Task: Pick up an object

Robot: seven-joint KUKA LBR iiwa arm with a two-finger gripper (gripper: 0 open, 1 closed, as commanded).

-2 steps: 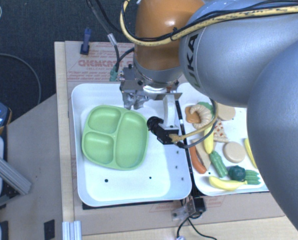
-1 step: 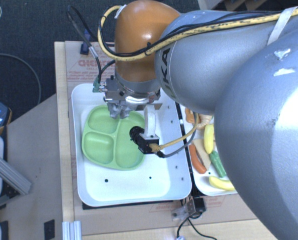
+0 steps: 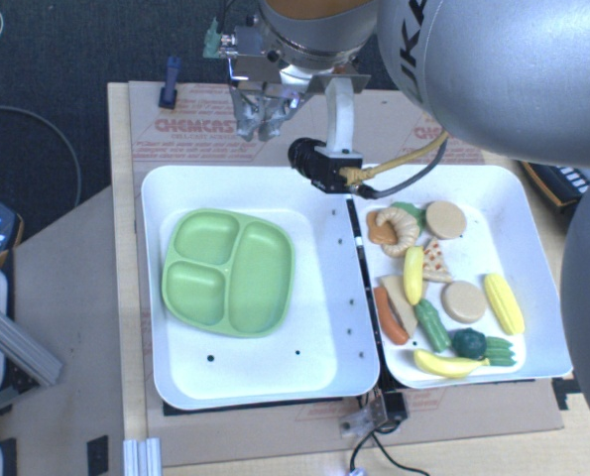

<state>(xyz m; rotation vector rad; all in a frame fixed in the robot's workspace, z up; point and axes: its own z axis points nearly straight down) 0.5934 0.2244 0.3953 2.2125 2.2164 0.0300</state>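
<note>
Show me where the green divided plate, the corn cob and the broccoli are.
green divided plate [image 3: 228,272]: camera view, on the ridge between its compartments.
corn cob [image 3: 504,302]: camera view, middle of the cob.
broccoli [image 3: 468,343]: camera view, on its dark green head.

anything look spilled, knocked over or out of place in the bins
Nothing stands out. The green divided plate lies flat in the left bin, and the toy foods, among them a corn cob and a banana, all sit inside the right bin. The tool is above the cardboard behind the bins.
</note>
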